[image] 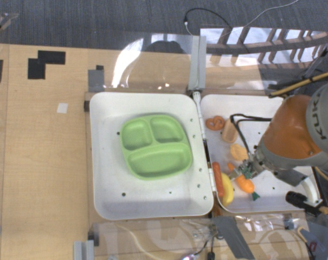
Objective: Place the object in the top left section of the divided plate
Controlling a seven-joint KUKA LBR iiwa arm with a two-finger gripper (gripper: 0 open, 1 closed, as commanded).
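A green divided plate lies in the left white bin; its top left section holds nothing. In the right bin lie small toy foods: a brown pretzel, a tan piece, an orange slice, a red sausage, a yellow banana and an orange carrot. My gripper reaches down among them, just above the carrot and below the orange slice. The orange-banded arm hides the bin floor behind it.
A grey divider rail runs between the two bins. A black cable loops over the right bin near the arm. The wooden bench stretches to the left.
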